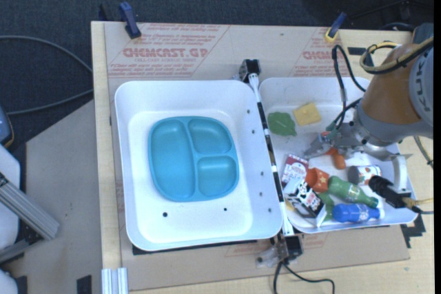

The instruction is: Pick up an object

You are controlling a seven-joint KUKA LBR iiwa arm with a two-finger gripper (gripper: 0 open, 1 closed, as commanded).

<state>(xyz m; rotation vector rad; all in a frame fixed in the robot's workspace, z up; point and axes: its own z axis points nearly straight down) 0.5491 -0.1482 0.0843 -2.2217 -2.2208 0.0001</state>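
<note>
The right bin [303, 87] holds a loose pile of things. A flat green piece [281, 122] and a yellow block [306, 113] lie at its far end. Nearer the front are a red and white carton [295, 171], an orange-red item [318, 179], a green bottle [353, 191], a blue bottle [355, 214] and a black and white patterned pack [306, 200]. My gripper [324, 143] is low in the bin's middle, between the yellow block and the carton. A small orange piece [338, 160] lies just beside it. Nothing visibly sits in its grasp.
A blue divided plate [194, 158] lies in the left bin [138, 107]. The shared bin wall [265, 141] runs just left of the pile. The arm's grey and orange body [393, 96] hangs over the right bin's right side.
</note>
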